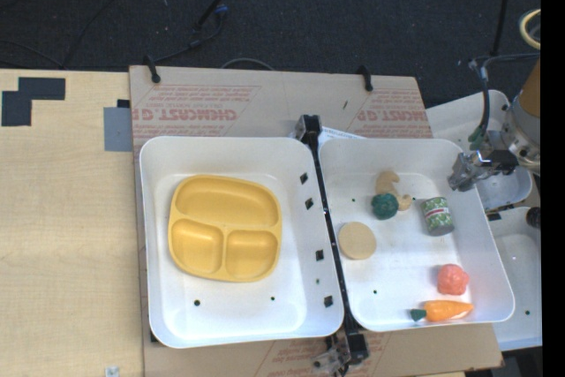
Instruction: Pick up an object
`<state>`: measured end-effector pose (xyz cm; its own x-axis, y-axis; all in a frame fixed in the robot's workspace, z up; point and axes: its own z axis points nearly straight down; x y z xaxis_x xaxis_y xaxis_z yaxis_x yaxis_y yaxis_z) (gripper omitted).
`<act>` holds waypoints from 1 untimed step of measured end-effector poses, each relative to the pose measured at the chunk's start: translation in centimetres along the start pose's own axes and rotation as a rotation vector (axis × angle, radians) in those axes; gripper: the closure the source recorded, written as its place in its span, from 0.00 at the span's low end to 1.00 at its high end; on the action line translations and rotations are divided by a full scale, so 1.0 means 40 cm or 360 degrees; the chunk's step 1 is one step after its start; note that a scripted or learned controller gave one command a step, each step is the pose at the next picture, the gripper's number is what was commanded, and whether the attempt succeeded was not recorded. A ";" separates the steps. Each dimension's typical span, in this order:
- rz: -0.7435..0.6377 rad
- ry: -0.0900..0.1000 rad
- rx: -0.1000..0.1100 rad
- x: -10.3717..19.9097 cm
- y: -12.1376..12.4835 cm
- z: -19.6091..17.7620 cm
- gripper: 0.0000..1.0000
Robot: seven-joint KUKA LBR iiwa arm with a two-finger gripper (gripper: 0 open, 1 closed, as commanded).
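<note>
- Two white bins side by side on the bench: left bin [159,190], right bin [494,278], with a black divider strip between them.
- Left bin holds a yellow divided plate [225,227], three compartments, lying flat, roughly centred.
- Right bin holds the pickable items:
  - teal ball [384,206], left of centre, touching a tan lumpy piece [388,184] on its far side.
  - beige flat disc [357,240], near the bin's left wall, just nearer the camera than the teal ball.
  - green-and-white can [436,215], right of the ball, tilted.
  - red-pink round fruit [452,279], near-right area.
  - orange carrot [446,310], lying along the near wall, just below the fruit, green end pointing left.
- Arm comes in from the right; gripper [465,172] sits over the right bin's far-right rim, above and right of the can, apart from it.
- Gripper state: can't tell, fingers too small and cluttered to read. Nothing visible between them.
- Cardboard sheet [265,106] with red print lies under the bins.
</note>
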<state>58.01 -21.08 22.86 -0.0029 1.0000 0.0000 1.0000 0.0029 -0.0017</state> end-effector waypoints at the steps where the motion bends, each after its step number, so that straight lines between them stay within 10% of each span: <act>1: 0.0000 0.0002 0.0006 -0.002 0.002 -0.042 1.00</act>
<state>58.10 -21.15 24.52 -0.0026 1.0000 0.0013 1.0000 0.0026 -0.0054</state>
